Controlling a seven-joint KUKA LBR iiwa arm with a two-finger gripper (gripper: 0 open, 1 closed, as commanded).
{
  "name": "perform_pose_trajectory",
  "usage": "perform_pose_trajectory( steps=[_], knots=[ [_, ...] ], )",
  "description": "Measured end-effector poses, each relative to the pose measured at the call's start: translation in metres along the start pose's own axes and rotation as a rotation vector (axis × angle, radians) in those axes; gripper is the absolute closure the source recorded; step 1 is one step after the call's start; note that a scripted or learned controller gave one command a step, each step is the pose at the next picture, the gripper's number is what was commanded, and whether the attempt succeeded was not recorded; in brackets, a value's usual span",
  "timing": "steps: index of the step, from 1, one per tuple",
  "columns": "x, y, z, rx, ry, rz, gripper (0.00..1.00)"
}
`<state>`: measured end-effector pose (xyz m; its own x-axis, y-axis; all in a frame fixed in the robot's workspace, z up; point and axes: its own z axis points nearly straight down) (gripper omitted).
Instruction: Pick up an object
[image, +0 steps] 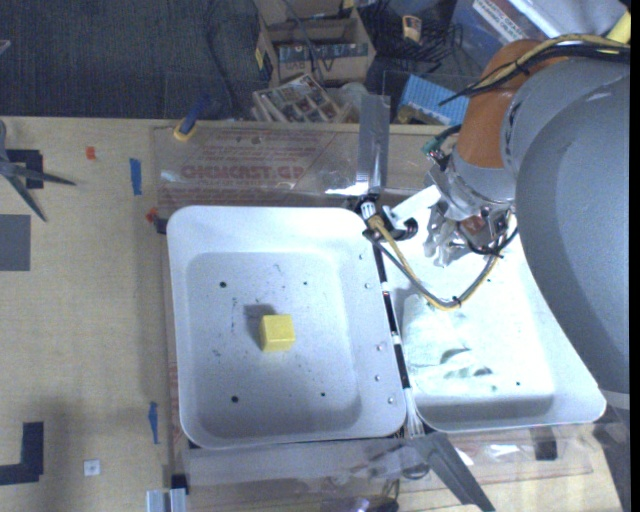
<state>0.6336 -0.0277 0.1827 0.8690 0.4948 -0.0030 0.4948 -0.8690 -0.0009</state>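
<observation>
Claw (447, 243) above right bin's (520, 400) far end; can't tell its state, nothing visibly held. Yellow block (277, 332) lies mid left bin (190, 240), well apart. Looks like the approach step: next move needs travel left, then descent over block.

A small yellow block (278, 332) lay in the left white bin (200, 240), near the middle of its floor. It looked like a little cube sitting flat, with nothing touching it. A dark shadow sat just beside it on its far left side.
</observation>
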Motion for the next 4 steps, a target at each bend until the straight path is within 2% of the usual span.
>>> perform_pose_trajectory(
  steps=[2,4],
  knots=[
    [-0.058,-0.020,-0.011,0.004,-0.003,0.321,1.00],
    [-0.059,-0.016,-0.027,0.004,-0.007,0.328,1.00]
  ],
)
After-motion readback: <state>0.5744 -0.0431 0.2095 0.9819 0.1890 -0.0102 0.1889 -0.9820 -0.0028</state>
